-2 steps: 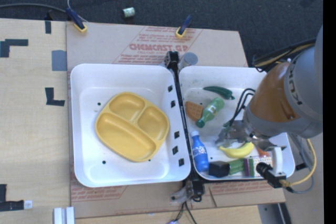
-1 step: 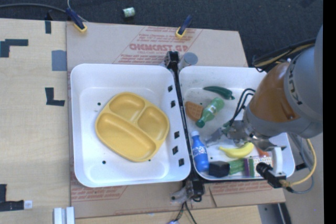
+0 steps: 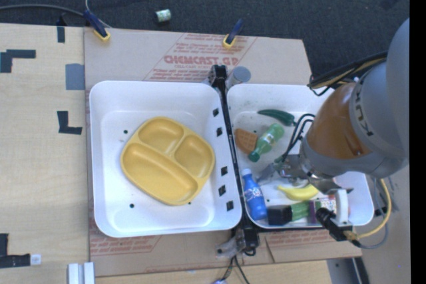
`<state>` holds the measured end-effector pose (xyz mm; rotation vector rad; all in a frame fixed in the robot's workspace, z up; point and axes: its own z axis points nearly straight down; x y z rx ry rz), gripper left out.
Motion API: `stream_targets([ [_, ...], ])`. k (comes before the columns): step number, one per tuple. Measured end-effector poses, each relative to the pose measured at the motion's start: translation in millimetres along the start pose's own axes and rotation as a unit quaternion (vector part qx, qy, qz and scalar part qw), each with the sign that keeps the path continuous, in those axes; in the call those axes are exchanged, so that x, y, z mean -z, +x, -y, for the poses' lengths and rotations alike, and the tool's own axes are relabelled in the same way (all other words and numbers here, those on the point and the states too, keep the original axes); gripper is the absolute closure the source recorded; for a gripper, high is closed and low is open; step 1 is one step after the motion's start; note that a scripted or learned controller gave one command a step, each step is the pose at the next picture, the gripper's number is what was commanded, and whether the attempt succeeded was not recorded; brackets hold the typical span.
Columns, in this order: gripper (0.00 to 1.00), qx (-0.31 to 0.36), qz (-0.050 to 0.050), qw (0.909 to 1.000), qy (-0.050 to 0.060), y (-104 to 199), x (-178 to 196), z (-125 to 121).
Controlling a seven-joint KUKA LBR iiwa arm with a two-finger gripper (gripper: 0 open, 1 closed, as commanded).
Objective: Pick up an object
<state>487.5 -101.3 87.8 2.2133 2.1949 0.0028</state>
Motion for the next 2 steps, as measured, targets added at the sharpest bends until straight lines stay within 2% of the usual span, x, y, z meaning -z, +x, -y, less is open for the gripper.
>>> stream_targets([
  [1,0.0,0.004,-0.006,0.9999,0.007,5.9,-3.0,-58.7],
  [2,0.0,0.004,-0.007,0.9999,0.007,5.3,-2.7,-36.0],
])
